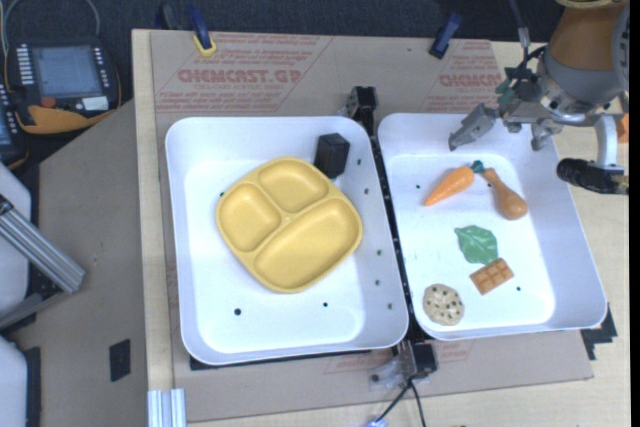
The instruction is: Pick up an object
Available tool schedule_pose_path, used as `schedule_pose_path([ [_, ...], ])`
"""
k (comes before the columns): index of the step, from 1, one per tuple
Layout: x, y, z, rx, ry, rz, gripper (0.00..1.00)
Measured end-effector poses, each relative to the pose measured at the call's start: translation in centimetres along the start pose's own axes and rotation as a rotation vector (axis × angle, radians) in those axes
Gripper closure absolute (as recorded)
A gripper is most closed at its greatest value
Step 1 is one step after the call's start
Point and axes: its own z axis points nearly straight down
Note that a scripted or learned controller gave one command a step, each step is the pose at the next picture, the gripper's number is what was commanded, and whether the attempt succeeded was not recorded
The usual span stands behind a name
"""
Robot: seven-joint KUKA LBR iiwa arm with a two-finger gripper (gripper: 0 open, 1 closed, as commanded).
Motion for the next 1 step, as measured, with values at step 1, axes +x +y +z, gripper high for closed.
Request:
schedule_pose_path([
  [1, 0.29, -0.48, 6.33, 0.002, 0.000, 0.001, 0.00],
])
